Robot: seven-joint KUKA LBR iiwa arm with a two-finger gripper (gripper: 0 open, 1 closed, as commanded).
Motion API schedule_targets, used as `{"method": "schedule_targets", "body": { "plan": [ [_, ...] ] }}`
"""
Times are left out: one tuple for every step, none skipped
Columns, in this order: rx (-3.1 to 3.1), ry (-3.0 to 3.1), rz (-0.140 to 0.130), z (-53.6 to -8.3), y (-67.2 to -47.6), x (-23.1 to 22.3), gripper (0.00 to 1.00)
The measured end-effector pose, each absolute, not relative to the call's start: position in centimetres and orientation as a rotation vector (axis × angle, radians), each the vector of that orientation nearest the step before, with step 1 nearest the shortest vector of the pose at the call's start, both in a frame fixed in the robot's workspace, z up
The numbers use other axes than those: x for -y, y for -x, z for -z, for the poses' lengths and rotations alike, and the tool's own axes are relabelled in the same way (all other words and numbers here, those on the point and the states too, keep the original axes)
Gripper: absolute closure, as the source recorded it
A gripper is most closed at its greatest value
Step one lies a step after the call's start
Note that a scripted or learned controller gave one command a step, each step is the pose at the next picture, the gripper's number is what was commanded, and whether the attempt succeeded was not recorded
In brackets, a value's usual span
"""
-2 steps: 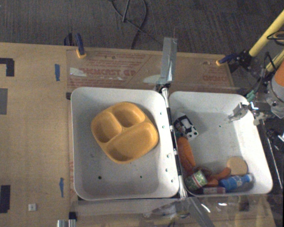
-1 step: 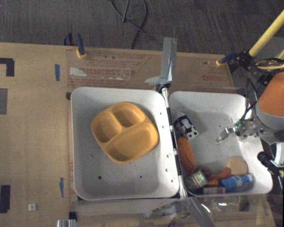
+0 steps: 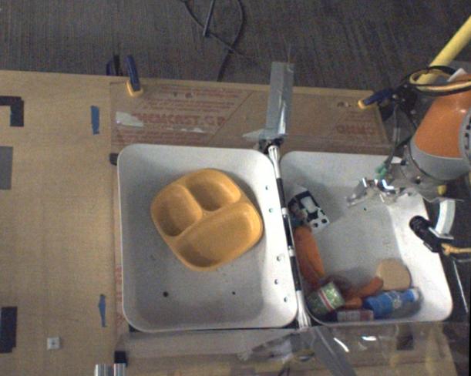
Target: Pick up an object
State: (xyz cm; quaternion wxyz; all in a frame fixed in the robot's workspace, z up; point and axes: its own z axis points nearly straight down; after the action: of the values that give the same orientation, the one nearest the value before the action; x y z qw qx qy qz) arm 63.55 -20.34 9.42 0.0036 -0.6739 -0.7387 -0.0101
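The approach step is judged in hand: the gripper (image 3: 377, 188), its grasp state impossible to tell, hangs at two o'clock over the right bin (image 3: 440, 306), and descent toward the blue bottle (image 3: 391, 303) at five o'clock is called for.

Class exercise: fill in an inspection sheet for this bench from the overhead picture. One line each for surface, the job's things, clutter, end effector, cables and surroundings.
Surface: wooden bench bearing two white bins, left bin and right bin, side by side.
Job's things: yellow divided plate in the left bin; in the right bin an orange carrot-like item, a blue bottle, a tan piece, a green-topped can and a small black-and-white object.
Clutter: blue tape marks and clamps along the bench edge.
End effector: over the right bin's upper edge, nothing seen between its fingers; open or shut unclear.
Cables: black cable on the floor above the bench.
Surroundings: dark carpet; yellow pole at upper right.
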Motion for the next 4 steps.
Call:
{"method": "schedule_targets", "body": {
  "plan": [
    [2.129,2.317,0.003,-12.2,-66.8,20.1,0.0],
    [1.898,2.502,-0.001,-15.8,-60.7,21.8,0.0],
    [1.53,2.746,0.001,-14.3,-66.4,18.2,0.0],
    [1.54,2.744,0.001,-15.4,-66.5,18.0,1.0]
  ]
}}
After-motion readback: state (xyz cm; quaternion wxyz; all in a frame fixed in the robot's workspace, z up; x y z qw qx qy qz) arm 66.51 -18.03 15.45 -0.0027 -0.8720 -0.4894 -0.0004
